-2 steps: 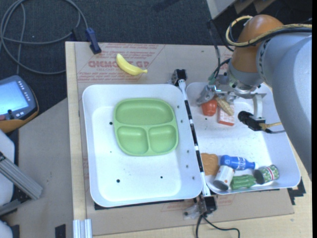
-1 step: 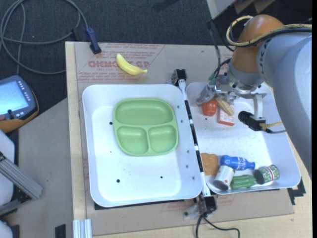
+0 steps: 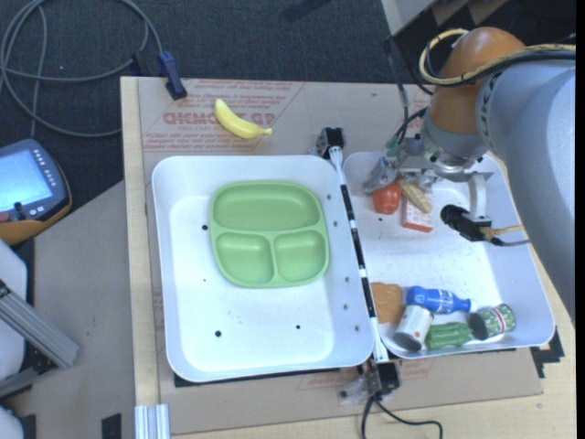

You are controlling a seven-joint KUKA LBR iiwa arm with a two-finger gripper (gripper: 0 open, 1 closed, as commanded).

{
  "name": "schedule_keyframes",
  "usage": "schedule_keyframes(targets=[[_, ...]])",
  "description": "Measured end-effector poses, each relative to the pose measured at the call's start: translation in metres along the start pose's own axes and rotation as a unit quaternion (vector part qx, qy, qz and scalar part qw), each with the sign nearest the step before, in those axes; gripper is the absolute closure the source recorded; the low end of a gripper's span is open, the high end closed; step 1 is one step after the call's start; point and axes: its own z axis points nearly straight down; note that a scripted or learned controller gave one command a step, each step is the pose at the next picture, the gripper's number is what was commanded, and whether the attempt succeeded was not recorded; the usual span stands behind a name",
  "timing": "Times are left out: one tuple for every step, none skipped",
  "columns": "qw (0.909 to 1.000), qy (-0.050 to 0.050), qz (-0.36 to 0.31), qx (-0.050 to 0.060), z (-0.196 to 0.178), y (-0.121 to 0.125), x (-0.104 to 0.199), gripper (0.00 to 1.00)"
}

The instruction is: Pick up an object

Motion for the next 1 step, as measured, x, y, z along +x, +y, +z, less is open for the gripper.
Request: schedule_keyframes(targets=[[1.0,-0.001,0.001,0.0,-0.0004,0.0,0.0028,0.0]])
